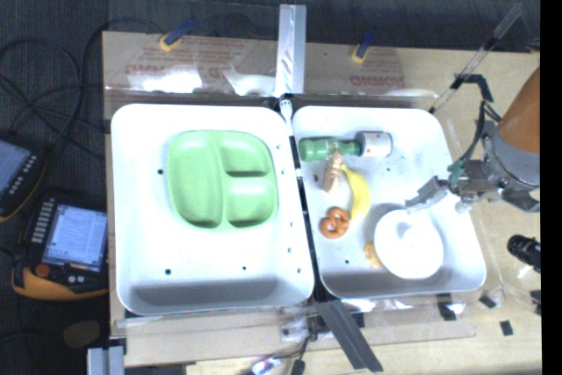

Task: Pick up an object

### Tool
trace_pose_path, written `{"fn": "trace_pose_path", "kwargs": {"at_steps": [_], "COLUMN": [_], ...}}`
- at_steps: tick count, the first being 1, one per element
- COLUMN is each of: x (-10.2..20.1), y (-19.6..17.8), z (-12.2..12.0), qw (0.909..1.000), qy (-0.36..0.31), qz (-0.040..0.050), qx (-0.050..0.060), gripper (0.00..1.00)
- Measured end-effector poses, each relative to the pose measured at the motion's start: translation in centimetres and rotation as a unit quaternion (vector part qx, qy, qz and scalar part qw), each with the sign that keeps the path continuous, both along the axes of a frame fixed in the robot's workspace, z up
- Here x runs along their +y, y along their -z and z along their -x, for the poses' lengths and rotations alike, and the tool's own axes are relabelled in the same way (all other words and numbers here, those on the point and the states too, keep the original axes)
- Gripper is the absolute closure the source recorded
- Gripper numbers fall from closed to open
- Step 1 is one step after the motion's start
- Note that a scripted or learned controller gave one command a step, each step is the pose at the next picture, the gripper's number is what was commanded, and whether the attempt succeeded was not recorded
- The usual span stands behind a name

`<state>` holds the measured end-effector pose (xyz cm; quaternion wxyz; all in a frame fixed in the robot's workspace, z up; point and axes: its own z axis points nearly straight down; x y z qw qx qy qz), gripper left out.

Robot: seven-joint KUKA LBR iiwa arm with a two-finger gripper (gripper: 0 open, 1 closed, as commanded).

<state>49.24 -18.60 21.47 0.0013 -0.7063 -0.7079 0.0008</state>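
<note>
The gripper (426, 194) is seen at the right bin's (439, 132) right side, above the white plate (409, 248); its form is small and blurred, and whether it is open or shut cannot be told. Nothing can be made out in its hold. The arm (518, 136) is cut off at the right, only its orange band and grey wrist being shown.

In the right bin a green bottle (329, 147) with a pale cap end is laid on its side near the far wall. Just below it a small tan figure (332, 174) is found, too small to be identified, touching a curved yellow banana (357, 193). An orange ring-shaped item (334, 223), pretzel-like, is set beside the banana's lower end. A small tan piece (372, 254) is partly hidden by the round, smooth plate's left edge.

In the left bin (132, 189) a green plastic tray (220, 177) with three compartments is laid flat.

Faint red printing is seen on the clear sheet (167, 66) behind the bins, but it cannot be read. A handheld pendant (66, 233) with a lit screen is placed on the dark carpet at the left; its text is illegible.
</note>
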Motion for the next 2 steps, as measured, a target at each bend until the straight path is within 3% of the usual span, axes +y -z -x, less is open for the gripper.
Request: {"fn": "trace_pose_path", "kwargs": {"at_steps": [1, 2], "x": [5.81, 5.97], "y": [8.55, 8.15], "z": [-13.83, -14.43], "qw": [0.9968, 0.9898], "qy": [0.08, 0.143], "qz": [0.0011, 0.0011], "qx": [0.001, 0.0], "gripper": [0.0, 0.0]}}
